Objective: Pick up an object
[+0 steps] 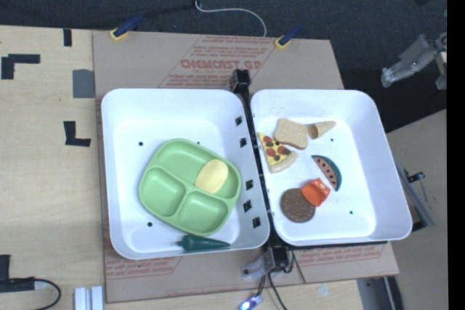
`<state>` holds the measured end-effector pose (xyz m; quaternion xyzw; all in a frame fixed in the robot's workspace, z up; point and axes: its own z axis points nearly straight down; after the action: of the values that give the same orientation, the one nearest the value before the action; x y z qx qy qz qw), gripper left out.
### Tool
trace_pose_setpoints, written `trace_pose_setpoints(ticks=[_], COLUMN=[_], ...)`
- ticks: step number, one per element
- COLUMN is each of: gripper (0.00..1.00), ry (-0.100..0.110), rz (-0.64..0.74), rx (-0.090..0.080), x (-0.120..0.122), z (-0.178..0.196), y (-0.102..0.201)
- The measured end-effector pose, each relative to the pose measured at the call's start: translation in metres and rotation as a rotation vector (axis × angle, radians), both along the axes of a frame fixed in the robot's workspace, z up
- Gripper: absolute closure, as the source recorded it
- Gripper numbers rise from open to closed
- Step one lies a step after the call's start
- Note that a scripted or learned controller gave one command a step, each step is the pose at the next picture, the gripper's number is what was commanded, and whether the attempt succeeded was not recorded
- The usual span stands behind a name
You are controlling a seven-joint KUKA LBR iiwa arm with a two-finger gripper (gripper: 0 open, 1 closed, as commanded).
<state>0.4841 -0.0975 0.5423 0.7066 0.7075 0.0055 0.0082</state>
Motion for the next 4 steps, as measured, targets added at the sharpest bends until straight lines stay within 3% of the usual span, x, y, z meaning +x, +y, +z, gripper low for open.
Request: trace_pose_setpoints(ticks=[1,2,3,4], gripper=[0.00,0.00,0.00,1.00], ry=[0.039,0.003,0.030,0.022], rz=[0.004,-0.001,0.010,0.003], rx=[0.006,0.002,0.005,0.003], x=[-0.002,0.000,-0.001,0.000], z=[-0.167,-0.021,-0.107,-0.093], y=[0.052,0.033,0.127,0.122])
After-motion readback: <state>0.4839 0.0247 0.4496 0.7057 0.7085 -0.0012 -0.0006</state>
